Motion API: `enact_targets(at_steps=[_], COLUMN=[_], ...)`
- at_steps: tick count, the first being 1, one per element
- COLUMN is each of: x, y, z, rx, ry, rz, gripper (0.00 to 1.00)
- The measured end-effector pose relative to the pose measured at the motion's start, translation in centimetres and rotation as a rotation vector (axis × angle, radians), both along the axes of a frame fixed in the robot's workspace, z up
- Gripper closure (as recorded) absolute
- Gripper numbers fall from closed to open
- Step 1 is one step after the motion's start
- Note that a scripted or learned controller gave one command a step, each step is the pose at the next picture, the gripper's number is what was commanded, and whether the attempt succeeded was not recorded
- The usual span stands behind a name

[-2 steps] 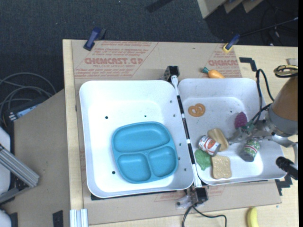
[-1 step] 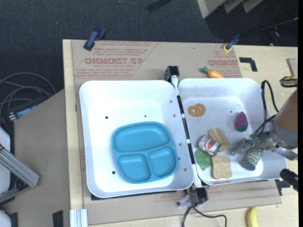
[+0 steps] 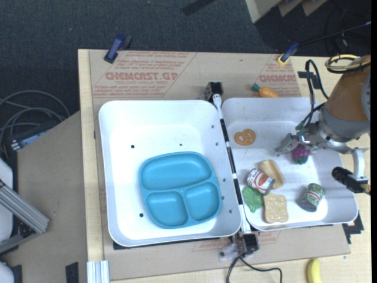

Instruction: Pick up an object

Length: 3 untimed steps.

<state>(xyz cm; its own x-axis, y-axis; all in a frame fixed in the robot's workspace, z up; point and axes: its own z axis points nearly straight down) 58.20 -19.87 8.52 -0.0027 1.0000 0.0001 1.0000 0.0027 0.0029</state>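
The pincer (image 3: 299,147) hangs low in the right bin (image 3: 283,108), its metal fingers spread apart astride a small purple toy fruit (image 3: 300,153), apparently lined up for a grab; nothing is gripped yet. At eight o'clock from the fruit lies a pretzel (image 3: 244,137); at six, a green can (image 3: 310,196). A blue divided tray (image 3: 178,188) sits in the left bin (image 3: 118,134).
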Motion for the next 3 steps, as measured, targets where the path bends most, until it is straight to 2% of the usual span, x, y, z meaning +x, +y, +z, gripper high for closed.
enact_targets(at_steps=[1, 2, 3], x=[0.0, -1.3, 3.3], y=[-0.1, 7.4, 14.1], z=[1.0, 0.4, 10.1], rx=[-0.002, 0.001, 0.001], ry=[-0.001, 0.004, -0.001], rz=[-0.001, -0.001, -0.001], gripper=[1.0, 1.0, 1.0])
